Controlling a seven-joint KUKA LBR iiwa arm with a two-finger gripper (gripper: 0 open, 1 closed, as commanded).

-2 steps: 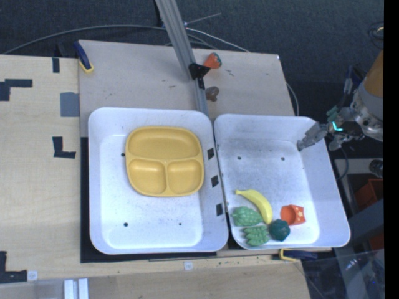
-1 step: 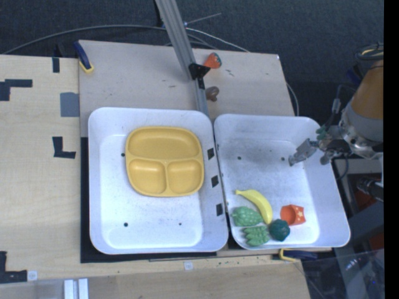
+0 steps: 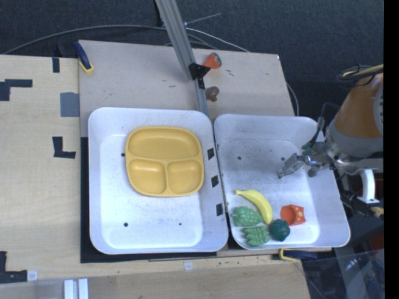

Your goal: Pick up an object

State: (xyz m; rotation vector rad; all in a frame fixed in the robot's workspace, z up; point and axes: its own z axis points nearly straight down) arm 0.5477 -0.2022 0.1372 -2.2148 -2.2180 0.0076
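Nearest the camera, at the front of the right bin (image 3: 324,232), sits a small cluster of toy food: a dark teal ball (image 3: 279,230) touching a green bumpy piece (image 3: 255,235), a second green leafy piece (image 3: 245,216) just behind it, a yellow banana (image 3: 257,202) curving along their upper side, and a red-orange block (image 3: 292,214) just to the right of the banana's tip.

Back from that cluster, over the bare middle-right of the same bin, hangs the gripper (image 3: 299,166). Its fingers (image 3: 287,167) look slightly spread and nothing sits between them, though at this size the gap is hard to judge. They are well apart from the toys below. Behind the gripper the grey wrist leads to the orange band of the arm (image 3: 358,114) at the view's right.

Beside it, the left bin (image 3: 103,185) holds a yellow divided plate (image 3: 165,161) lying flat in its rear half. Both bins rest on the wooden surface (image 3: 31,185), and a grey metal pole (image 3: 177,33) slants up from behind them.
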